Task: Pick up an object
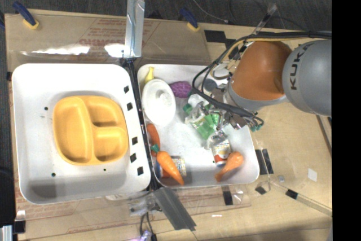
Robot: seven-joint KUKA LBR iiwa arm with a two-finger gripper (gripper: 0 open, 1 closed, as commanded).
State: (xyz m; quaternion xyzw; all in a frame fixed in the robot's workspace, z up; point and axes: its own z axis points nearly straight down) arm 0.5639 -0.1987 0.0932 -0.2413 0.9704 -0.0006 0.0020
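- Gripper (216,114) hangs low in the right bin (248,175), tucked under the big orange band (256,71) on the arm. The arm hides its tips, so I cannot tell if it is open or closed, or if it has hold of anything.
- Just under the gripper and a bit to its left lies a crinkly green packet (205,123). This looks like the thing it is going for. They look like they touch, but I cannot be sure.
- A small red and white packet (221,150) lies just below the gripper, right beside the green one.
- An orange carrot (230,162) lies a little further down, in the bin's corner.
- A purple lump (180,88) and a white bowl (158,100) sit to the gripper's left, near but apart from it.
- Further off to the left and down are another carrot (168,167) and a little can (180,166).
- Way over to the left, the other bin (22,121) has a yellow tray (90,128) in it.
- What could go wrong, I think:
  - The green packet is thin and crumpled. It could slip out, or the gripper could pinch only a corner and drop it.
  - The two packets are so close that both could get grabbed, or one could get pushed away.
  - Black cables (210,73) hang by the wrist and could snag.
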